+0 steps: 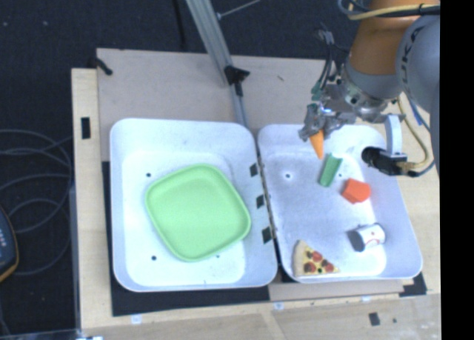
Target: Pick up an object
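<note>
Camera view: a fixed look down at a slant on a bench (178,64) bearing two shallow white bins side by side.
Left bin (129,138): holds a pale green square plate (197,211), lying flat and slightly turned, near the bin's middle.
Right bin (296,205): holds five small things, all in its right half or along its near edge.
Arm (389,31): grey with an orange band, reaching in from the right, wrist above the far edge of the right bin.
Gripper (317,130): points down over the far part of the right bin; an orange carrot-shaped piece (318,144) sits at its tip, seemingly pinched between the fingers, though the contact itself is small and hard to read.
Green block (329,170): lies just below the carrot-shaped piece, tilted, apart from the gripper.
Orange block (356,191): lies just right of the green block, near it but not touching.
Grey and white toy (366,237): rests toward the near right corner.
Pizza slice toy (312,260): lies against the near wall of the right bin, left of the grey and white toy.
Metal pole (207,24): runs from the top edge down to the gap between the bins.
</note>
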`<state>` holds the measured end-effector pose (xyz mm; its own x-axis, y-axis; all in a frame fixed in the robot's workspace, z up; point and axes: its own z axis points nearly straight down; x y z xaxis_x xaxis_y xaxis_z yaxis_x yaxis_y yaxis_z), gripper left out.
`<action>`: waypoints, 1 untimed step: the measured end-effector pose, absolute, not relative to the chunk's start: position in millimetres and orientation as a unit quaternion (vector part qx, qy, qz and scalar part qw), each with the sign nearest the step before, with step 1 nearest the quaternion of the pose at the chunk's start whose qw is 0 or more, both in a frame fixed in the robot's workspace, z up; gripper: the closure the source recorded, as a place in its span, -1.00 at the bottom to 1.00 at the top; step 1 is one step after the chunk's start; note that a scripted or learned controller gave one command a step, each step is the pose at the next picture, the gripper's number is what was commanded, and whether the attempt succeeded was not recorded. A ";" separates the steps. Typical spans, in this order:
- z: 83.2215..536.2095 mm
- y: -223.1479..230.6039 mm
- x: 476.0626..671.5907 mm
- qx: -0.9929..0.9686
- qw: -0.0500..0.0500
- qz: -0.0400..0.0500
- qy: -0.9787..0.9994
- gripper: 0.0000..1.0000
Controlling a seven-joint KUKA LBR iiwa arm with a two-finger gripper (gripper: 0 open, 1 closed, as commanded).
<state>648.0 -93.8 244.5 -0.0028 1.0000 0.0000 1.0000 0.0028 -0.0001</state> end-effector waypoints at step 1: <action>253.9 -42.3 647.2 -0.706 0.000 -0.001 -0.708 1.00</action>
